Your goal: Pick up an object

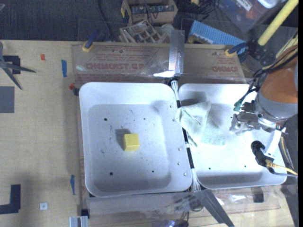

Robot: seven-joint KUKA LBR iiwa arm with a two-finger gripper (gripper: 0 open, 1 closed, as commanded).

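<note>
A small yellow block [131, 142] lies on the floor of the left bin [94, 98], a little left of its middle. A pale, see-through cloth or bag [203, 122] is crumpled in the left part of the right bin [227, 174]. My gripper [239, 124] hangs over the right side of the right bin, below the orange band of the arm [280, 91]. It is to the right of the cloth and far from the yellow block.
A metal clip and strip [176, 56] stand at the back where the two bins meet. Cardboard [123, 63] lines the bench behind the bins. Cables and a black connector [259, 152] hang by the arm at the right bin's right edge.
</note>
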